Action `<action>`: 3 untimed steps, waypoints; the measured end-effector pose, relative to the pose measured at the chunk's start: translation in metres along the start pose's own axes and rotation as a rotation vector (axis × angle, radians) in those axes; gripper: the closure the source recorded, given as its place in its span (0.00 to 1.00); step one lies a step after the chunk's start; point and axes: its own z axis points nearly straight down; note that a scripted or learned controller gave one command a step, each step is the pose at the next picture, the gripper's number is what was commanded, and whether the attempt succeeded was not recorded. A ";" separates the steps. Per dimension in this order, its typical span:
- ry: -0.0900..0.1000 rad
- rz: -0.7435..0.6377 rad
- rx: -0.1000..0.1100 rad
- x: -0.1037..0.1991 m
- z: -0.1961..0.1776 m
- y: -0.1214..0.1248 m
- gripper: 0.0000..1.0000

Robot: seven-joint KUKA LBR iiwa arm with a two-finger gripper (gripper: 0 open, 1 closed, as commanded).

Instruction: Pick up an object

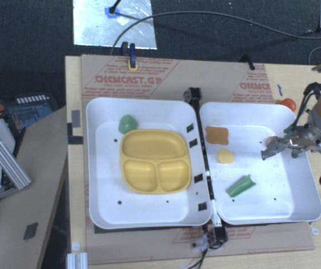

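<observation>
We judge the task to be at its start: nothing sits between the fingers of the gripper (276, 148), and every candidate object lies on a bin floor, so the approach, the closing and the lift are all left to do. The gripper hangs over the right side of the right bin (261, 214), at the right edge of the frame, with its dark fingers pointing left; they look to stand somewhat apart, but at this size and blur we cannot tell how wide. Three loose pieces lie in that bin, all to the left of the gripper and apart from it. The small pale yellow piece (226, 156) is left and a touch lower in the frame. The orange-brown block (217, 134) is above the yellow piece, near the bin's upper left corner. The green piece (240, 186), long and lying at a slant, is below and left of the gripper, toward the lower middle of the bin. In the left bin (101, 206) a yellow divided tray (155, 161) fills the centre, and a small round green object (128, 124) rests just beside its upper left corner. The yellow piece looks the closest pick.
</observation>
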 end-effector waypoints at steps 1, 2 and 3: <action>0.000 0.002 0.002 -0.008 0.047 0.003 0.00; 0.002 0.001 0.003 0.002 0.103 0.003 0.00; 0.001 0.002 0.001 0.003 0.115 0.003 0.00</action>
